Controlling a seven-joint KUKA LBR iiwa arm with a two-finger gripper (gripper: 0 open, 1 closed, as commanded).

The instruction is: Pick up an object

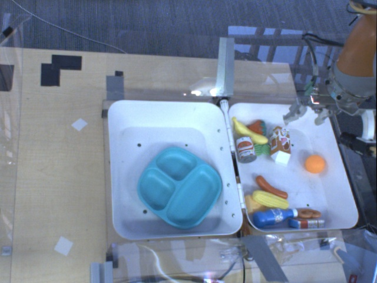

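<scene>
While upright, the carton (280,140) stands beside the banana (248,131).

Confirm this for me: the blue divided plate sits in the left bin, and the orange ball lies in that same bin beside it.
Not quite. The blue divided plate does sit in the left bin, but the orange ball lies in the right bin, off to the side of the other toy food, as the camera view shows.
</scene>
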